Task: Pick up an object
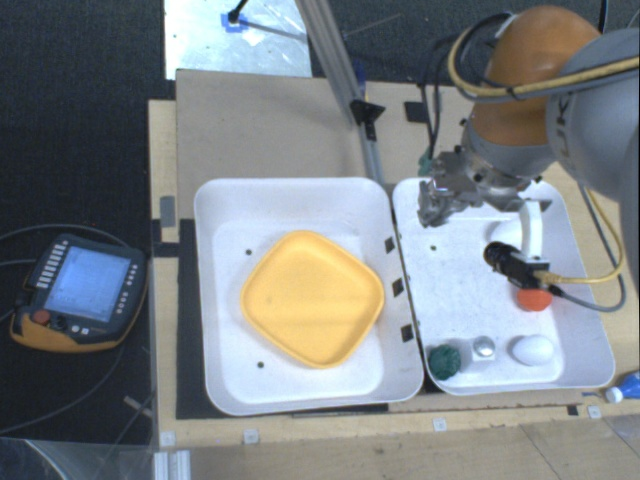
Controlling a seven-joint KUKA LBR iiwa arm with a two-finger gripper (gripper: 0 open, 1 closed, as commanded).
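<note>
In the left bin [215, 268] lies a yellow square plate [312, 296]. Along the front of the right bin [590, 353] sit a dark green lump [445, 359], a small grey round piece [484, 347] and a white egg-shaped object [532, 349]. An orange-red object [534, 300] lies further back near the right side. My gripper [433, 211] hangs over the right bin's back left corner, well apart from all of these things, and no object shows at its tip.
A slanted metal pole [335, 53] crosses behind the bins. A teach pendant [82, 290] lies on the floor to the left. The divider between the bins [397, 268] runs just left of the gripper.
</note>
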